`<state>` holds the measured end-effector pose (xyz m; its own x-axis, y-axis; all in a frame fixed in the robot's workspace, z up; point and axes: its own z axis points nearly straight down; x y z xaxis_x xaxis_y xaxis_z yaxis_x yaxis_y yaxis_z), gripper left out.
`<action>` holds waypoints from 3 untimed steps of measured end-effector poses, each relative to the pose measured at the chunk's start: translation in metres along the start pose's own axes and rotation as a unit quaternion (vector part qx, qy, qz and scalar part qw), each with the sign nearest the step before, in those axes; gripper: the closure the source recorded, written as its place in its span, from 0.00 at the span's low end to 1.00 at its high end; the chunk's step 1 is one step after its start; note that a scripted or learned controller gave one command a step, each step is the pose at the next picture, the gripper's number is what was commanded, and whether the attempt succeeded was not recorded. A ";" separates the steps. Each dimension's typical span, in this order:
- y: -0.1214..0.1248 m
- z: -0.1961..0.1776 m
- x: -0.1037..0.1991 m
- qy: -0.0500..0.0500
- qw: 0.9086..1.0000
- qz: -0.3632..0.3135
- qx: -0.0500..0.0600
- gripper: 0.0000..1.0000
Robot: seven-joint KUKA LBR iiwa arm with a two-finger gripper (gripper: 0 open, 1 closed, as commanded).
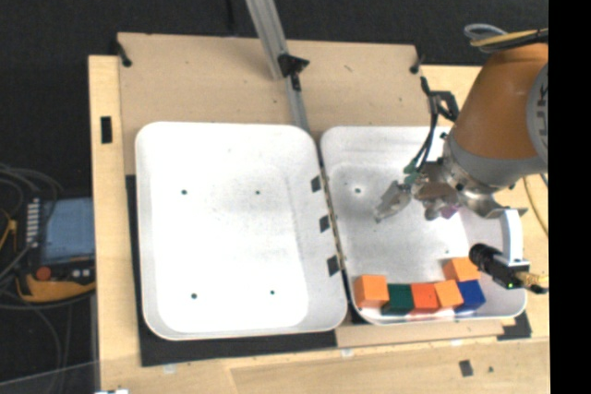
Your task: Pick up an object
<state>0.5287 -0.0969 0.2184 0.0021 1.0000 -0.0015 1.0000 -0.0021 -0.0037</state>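
Blocks sit packed along the near wall of the right bin [369, 148]: an orange block [372, 289] at the left end, then a green block [399, 298], another orange one [424, 296], a lighter orange one [448, 292] and a blue block [470, 292], with one more orange block [460, 268] just behind them. All touch or nearly touch their neighbours.

Gripper [406, 196] hangs over the bare middle of the right bin, well apart from the row. Fingers look spread and nothing is between them.

Risks, as judged:
- Descending here closes on bare bin floor; no block lies beneath.
- Row is tight against the wall, so a finger may land on top of a block or on the rim instead of slipping beside it.
- Closing on one block may drag or tip its neighbour.

Surroundings: left bin [231, 226] adjoins; a metal strut [263, 5] slants across behind both bins; a black fitting [494, 265] on the arm [499, 115] overhangs the blocks' right end and partly hides them.
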 end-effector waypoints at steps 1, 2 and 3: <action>-0.004 0.063 0.001 0.000 1.000 0.000 0.002 0.00; -0.005 0.116 0.000 0.000 1.000 0.000 0.001 0.00; -0.002 0.102 0.001 0.001 1.000 0.004 -0.004 1.00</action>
<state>0.5260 -0.0965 0.1164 0.0108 0.9999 0.0014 0.9999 -0.0108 0.0052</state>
